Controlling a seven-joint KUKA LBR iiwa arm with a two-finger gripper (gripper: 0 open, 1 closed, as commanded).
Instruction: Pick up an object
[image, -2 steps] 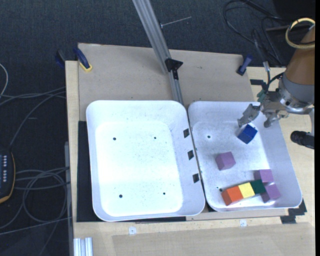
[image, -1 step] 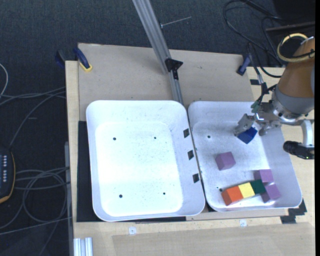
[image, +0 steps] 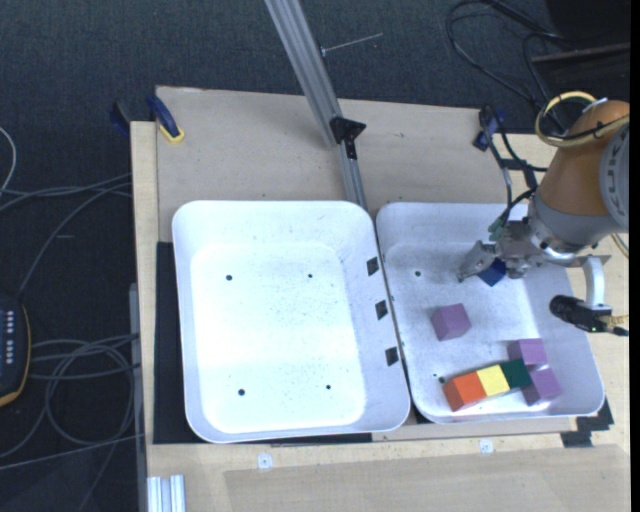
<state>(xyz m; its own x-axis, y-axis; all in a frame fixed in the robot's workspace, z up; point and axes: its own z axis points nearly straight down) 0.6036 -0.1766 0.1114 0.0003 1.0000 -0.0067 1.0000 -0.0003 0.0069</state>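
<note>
The pincer (image: 487, 268), its state unreadable, sits over a small blue block (image: 491, 275); centre squarely before lifting.

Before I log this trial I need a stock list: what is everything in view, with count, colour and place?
bins: two, white, side by side on the bench.
purple cube: one, purple, middle of the right bin.
striped block: one, orange, yellow and green, near edge of the right bin.
purple blocks: two, purple, beside the striped block's green end.
blue object: one, blue, small, under the gripper in the right bin.
bench: one, pale wood.
cables: several, dark, on the floor at left.
gripper: one, grey, over the right bin.
</note>
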